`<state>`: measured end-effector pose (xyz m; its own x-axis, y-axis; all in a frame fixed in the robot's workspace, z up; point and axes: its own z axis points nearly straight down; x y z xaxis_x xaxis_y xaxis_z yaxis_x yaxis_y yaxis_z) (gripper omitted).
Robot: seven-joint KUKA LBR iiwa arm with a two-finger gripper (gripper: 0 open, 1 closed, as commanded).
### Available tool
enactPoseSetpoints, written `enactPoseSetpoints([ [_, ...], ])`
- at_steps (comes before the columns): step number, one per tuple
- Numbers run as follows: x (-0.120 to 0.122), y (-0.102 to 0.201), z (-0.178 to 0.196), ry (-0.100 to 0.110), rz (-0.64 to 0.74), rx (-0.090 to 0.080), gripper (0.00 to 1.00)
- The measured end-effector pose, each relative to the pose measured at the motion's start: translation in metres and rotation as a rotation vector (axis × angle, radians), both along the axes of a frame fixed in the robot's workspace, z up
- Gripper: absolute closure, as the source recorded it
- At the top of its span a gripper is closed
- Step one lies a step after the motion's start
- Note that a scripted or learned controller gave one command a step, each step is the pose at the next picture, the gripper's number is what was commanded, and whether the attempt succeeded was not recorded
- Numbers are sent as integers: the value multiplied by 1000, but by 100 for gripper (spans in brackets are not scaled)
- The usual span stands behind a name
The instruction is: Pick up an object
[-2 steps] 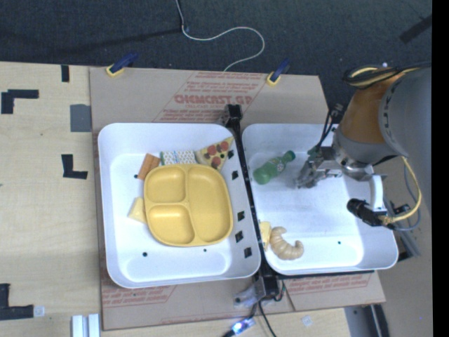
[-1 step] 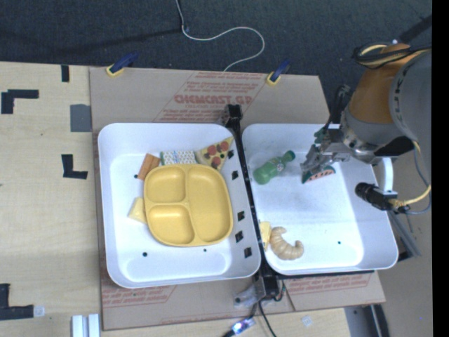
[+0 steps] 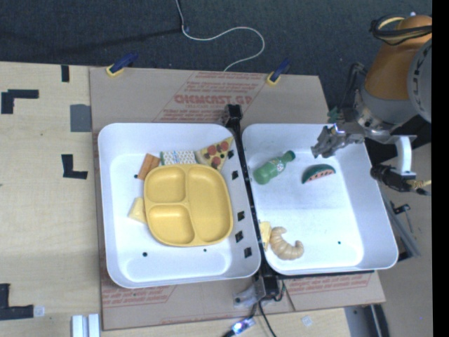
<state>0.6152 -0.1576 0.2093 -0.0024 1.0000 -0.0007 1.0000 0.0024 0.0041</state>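
Right bin [image 3: 365, 251]: pincer [image 3: 327, 144] above watermelon slice [image 3: 318, 174].

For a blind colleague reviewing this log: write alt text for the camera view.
A grey robot arm's two-finger gripper hovers over the right white bin, near a toy watermelon slice, a green toy bottle and a tan toy croissant. The left white bin holds a yellow divided plastic plate with smaller toy foods tucked around it.
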Motion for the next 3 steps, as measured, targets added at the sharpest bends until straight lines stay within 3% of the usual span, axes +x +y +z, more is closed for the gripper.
enactPoseSetpoints([
  [1, 1, 1, 16, 3, 0, 1, 100],
  [3, -18, 104, 19, 5, 4, 2, 100],
])
